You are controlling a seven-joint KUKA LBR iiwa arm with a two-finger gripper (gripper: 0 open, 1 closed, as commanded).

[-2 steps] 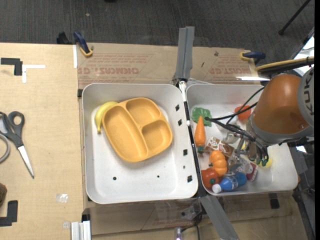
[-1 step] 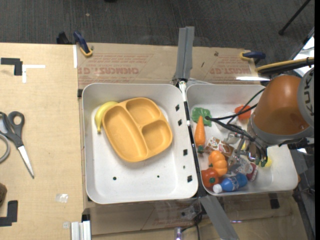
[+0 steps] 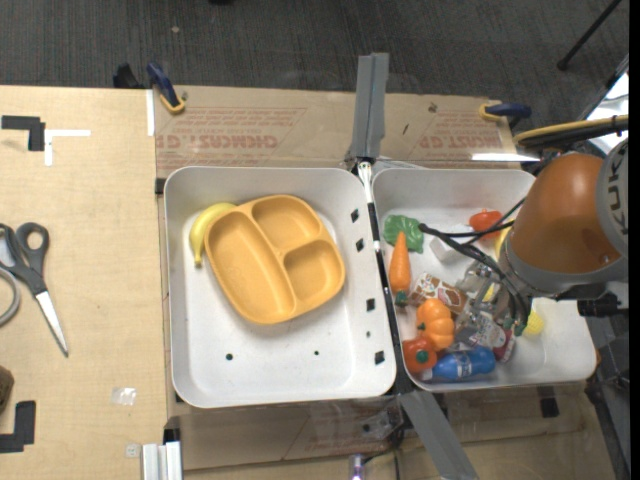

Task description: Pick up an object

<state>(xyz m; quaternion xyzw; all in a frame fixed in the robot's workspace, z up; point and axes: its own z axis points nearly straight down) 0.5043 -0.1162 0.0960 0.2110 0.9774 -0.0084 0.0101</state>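
Far to my left, a yellow divided plate (image 3: 272, 258) lies in the left bin (image 3: 200, 368). Nearer left, an orange carrot (image 3: 399, 265) points upright, leafy end away. My gripper (image 3: 487, 313) hangs over clutter; its grip state I cannot tell.

Even bright overhead light, soft shadows, mild glare on white bins (image 3: 270, 383), sharp focus.

A light wooden counter (image 3: 80, 298) carries two shallow white bins side by side, the left bin (image 3: 190, 368) and right bin (image 3: 560, 368), resting on a brown cardboard sheet (image 3: 260, 128). Grey-handled scissors (image 3: 35, 278) lie on the counter's left side.
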